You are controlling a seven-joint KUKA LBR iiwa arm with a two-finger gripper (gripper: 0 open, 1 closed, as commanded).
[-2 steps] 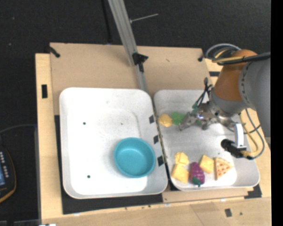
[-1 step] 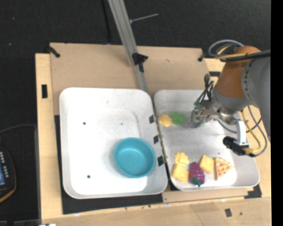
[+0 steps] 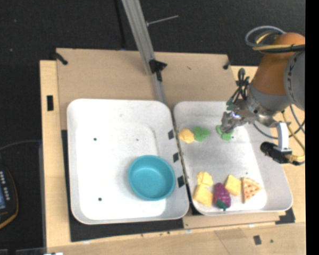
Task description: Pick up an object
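Camera view. The arm [image 3: 274,81] reaches in from the right and places the gripper [image 3: 227,125] low over the upper part of the right bin [image 3: 266,193]. A small green object [image 3: 226,135] lies directly beneath the fingertips, at or touching them. Whether the gripper is spread or pressed together cannot be determined at this resolution, and no object is visibly held between its fingers.

Positions relative to the gripper:
- A second green object [image 3: 201,134] lies near, to the left, and touches a yellow object [image 3: 186,136] on its far side.
- Well below the gripper, along the bin's near wall, a cluster holds two yellow blocks [image 3: 203,188], a purple piece [image 3: 221,195], a further yellow piece [image 3: 233,185] and a pizza-slice toy [image 3: 250,189].
- Far to the lower left, in the left bin [image 3: 95,121], stands a blue bowl [image 3: 148,177].
- Both bins rest on the surface [image 3: 106,73].

Step in hand: judged from the pose, the grasp attempt on the small green object, at the descent or closing stage. The lift is not yet done.

Next move: it calls for the fingers to seat on both sides of the green object, followed by a straight vertical lift. The object is small and rounded, so it may slip out sideways; confirm that it rises with the gripper.

Markings: no brand, label or writing is legible on the objects, bins or arm.
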